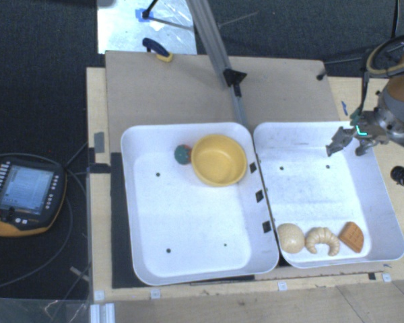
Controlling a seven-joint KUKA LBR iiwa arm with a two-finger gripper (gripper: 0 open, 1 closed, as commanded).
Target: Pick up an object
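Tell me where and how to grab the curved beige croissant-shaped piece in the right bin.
Grip the curved beige croissant-shaped piece across its thick middle arch, coming straight down from above. It lies flat, close between the round beige bun and the orange waffle-like wedge, so put the fingers on its near and far sides, probably not left and right.

Camera view: single fixed station high above the bench [283,86], looking down at a slant, far enough back to take in both white bins whole. Left bin [188,247] sits centre frame; right bin [377,200] touches it on the right. Beyond the left bin, dark floor and a teach pendant [23,194].
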